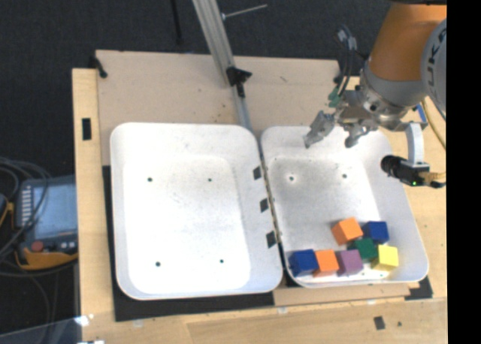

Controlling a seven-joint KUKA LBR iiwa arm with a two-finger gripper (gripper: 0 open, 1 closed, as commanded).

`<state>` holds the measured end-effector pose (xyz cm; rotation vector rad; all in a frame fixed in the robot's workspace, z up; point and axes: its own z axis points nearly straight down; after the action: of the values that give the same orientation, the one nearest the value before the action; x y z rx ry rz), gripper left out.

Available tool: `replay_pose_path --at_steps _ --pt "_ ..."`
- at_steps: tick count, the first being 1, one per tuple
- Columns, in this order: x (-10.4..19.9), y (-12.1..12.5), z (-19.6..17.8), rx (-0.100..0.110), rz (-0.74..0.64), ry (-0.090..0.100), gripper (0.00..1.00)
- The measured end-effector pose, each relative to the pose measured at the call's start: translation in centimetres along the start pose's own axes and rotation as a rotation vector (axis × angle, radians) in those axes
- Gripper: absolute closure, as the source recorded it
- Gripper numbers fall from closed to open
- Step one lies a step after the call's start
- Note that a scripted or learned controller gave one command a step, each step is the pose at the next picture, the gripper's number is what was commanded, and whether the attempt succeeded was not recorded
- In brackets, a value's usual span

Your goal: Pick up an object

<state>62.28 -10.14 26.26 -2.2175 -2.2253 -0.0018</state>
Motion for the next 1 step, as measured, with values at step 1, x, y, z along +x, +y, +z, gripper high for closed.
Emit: replay_pose_path --at_steps 1 --pt "0.01 0.00 0.00 0.000 0.001 0.000 0.00"
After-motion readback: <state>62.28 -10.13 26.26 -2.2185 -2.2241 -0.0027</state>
